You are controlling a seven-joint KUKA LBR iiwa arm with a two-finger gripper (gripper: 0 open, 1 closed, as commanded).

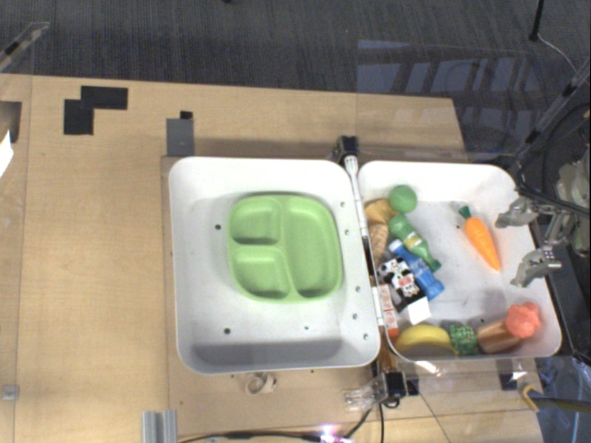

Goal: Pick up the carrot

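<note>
Carrot: the carrot lies flat in the right bin, green top toward 11 o'clock, tip toward 5 o'clock, bare white floor all round it.
Claw: my claw sits at the carrot's 3 o'clock, near the bin's right wall, fingers spread, nothing between them.
Neighbours: green bottle and blue carton at 9 o'clock; a reddish-pink toy food at 5 o'clock.
Left bin: green divided plate.
Risk: closing along its length, I could pinch the taper and squirt it out; the wall crowds my approach.

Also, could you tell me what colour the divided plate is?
Light green; the divided plate shows best in the camera view, in the left bin.
</note>
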